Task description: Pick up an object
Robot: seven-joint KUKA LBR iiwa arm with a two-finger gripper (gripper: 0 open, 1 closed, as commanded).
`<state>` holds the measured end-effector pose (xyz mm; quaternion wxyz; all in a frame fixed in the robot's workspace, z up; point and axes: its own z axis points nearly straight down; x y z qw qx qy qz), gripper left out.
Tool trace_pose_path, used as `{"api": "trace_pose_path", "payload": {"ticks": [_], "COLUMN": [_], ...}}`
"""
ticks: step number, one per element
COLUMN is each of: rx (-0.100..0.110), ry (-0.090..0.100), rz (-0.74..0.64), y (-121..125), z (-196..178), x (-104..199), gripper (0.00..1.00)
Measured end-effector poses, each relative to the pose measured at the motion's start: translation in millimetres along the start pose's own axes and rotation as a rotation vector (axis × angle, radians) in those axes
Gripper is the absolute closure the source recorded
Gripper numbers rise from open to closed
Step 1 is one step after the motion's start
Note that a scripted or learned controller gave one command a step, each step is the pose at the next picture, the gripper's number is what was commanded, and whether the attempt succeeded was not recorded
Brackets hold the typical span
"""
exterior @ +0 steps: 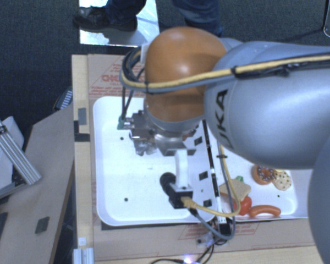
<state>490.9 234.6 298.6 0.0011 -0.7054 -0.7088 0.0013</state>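
1. The arm [275,103] reaches over the left bin [113,169]; its claw [148,139] is above that bin, and I cannot tell if it is spread or pressed together.
2. A donut [262,174], a cookie [282,180], a red sausage [263,210] and a bread slice [238,190] lie in the right bin [290,201].

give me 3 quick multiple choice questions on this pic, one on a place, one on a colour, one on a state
1. The donut lies in:
A) the bin on the view's right
B) the bin on the view's left
C) the floor

2. The sausage is:
A) blue
B) red
C) white

3. The sausage:
A) stands on end
B) hangs from the claw
C) lies flat

Answers:
1 A, it sits beside the cookie on that bin's white floor.
2 B, it shows red-orange against the white.
3 C, its whole length rests on the bin floor.
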Motion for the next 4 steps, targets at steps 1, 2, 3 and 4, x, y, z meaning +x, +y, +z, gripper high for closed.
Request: {"api": "trace_pose_path", "payload": {"ticks": [1,2,3,4], "rx": [-0.002,-0.005,-0.004,-0.010], "ry": [0.001,0.001,0.002,0.003], "rz": [0.003,0.003,0.003,0.006], "y": [-4.3,-4.0,2.3,8.8], "z": [-0.6,-5.9,-15.9,-75.2], "x": [-0.1,-0.3,0.2,-31.1], "gripper": [1.00,1.00,1.00,1.00]}}
